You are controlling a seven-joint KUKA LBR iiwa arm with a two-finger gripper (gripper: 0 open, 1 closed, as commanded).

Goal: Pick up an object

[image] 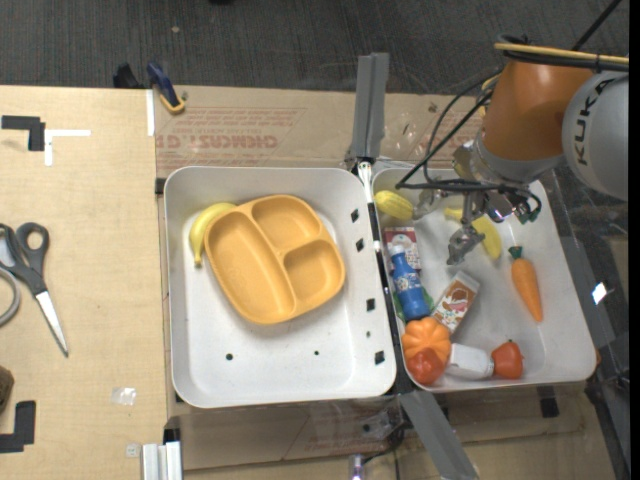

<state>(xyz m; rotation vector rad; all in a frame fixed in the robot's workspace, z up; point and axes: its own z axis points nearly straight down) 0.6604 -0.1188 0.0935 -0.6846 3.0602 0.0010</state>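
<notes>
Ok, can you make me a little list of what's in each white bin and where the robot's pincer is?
left bin: yellow divided plate, banana tucked at its left edge
right bin: carrot, small pumpkin, blue bottle, juice carton, lemon
pincer: over the right bin, near its top
bench: scissors

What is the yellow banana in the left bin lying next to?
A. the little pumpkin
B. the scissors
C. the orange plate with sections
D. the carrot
C. The banana curls along the upper-left edge of the orange divided plate inside the left bin, while the carrot and the pumpkin lie in the right bin and the scissors sit out on the bench.
</notes>
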